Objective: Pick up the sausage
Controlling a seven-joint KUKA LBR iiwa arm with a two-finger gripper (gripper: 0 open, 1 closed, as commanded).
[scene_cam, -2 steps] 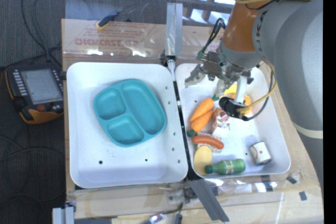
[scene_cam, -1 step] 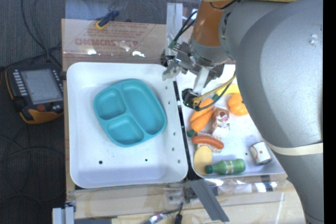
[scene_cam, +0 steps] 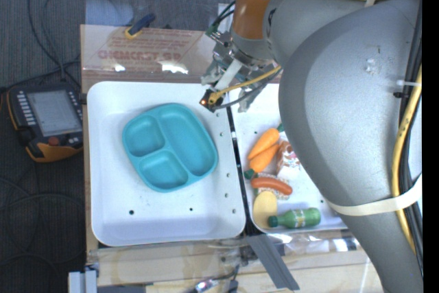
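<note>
The sausage (scene_cam: pixel 271 184) is lying squeezed between two carrots (scene_cam: pixel 263 149) toward the right bin's (scene_cam: pixel 255 221) far edge and a pear (scene_cam: pixel 265 204) and green bottle (scene_cam: pixel 295 218) at its near edge, while the big arm (scene_cam: pixel 350 106) is covering its right side.

A blue divided plate (scene_cam: pixel 169 146) is seen centre-left in the left bin (scene_cam: pixel 110 216); carrots (scene_cam: pixel 263 149) and a green bottle (scene_cam: pixel 295 218) are seen lower right.

Red lettering is seen on the cardboard (scene_cam: pixel 147 51) behind the left bin (scene_cam: pixel 103 216), but it appears reversed and cannot be read. Print on the packet (scene_cam: pixel 289 160) beside the carrot (scene_cam: pixel 264 145) is too small.
</note>
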